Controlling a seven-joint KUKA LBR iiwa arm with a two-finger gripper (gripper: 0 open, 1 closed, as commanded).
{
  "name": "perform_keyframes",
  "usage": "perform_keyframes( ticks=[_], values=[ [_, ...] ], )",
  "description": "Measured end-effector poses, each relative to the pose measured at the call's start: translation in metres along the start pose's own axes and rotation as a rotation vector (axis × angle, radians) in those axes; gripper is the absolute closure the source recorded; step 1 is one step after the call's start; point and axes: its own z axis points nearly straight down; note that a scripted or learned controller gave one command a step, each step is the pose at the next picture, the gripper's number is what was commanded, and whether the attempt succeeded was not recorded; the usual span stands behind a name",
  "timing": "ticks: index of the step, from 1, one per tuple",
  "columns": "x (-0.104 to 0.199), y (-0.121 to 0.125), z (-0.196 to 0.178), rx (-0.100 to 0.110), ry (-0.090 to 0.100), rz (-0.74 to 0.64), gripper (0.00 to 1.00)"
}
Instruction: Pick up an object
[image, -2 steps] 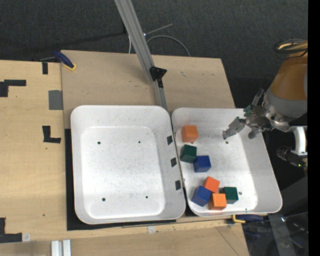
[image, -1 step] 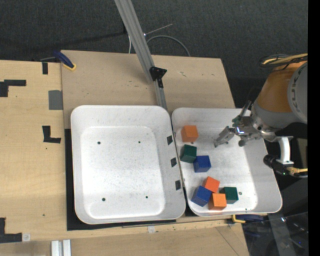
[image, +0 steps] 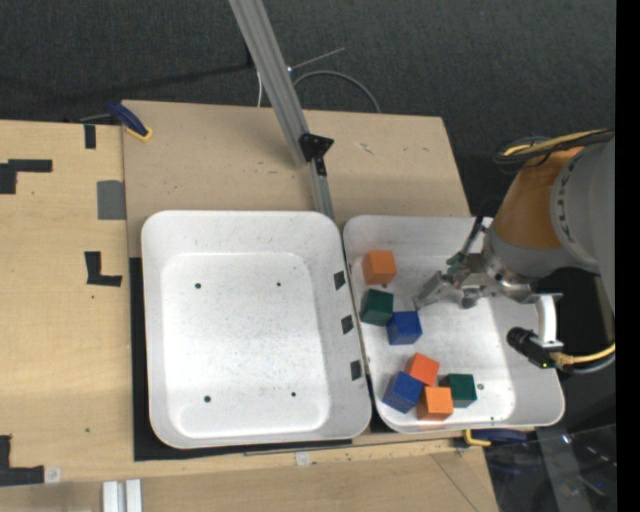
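STAGE: approach, nothing lifted | gripper (image: 432, 291): right-centre of frame, fingers spread, holding nothing | blocks: in right bin (image: 520, 405), nearest the blue block (image: 405, 327) | REMAINING: descend, grasp, lift

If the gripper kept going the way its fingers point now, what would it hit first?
The gripper points left and slightly down-frame, toward the blue cube and green cube. The blue cube looks likeliest, though height above the right bin is unclear.

seven small blocks are seen in the right bin (image: 520, 395): an orange block (image: 379, 267) farthest back, a green block (image: 377, 306) touching a blue block (image: 404, 327), then a near cluster of orange (image: 424, 368), blue (image: 403, 391), orange (image: 436, 402) and green (image: 461, 389).
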Motion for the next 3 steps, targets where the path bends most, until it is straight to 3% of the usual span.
perform_keyframes(
  ticks=[1, 3],
  values=[
    [0.001, 0.001, -0.013, -0.005, 0.0, -0.001, 1.0],
    [0.004, 0.004, -0.13, -0.012, -0.002, -0.001, 1.0]
  ],
)
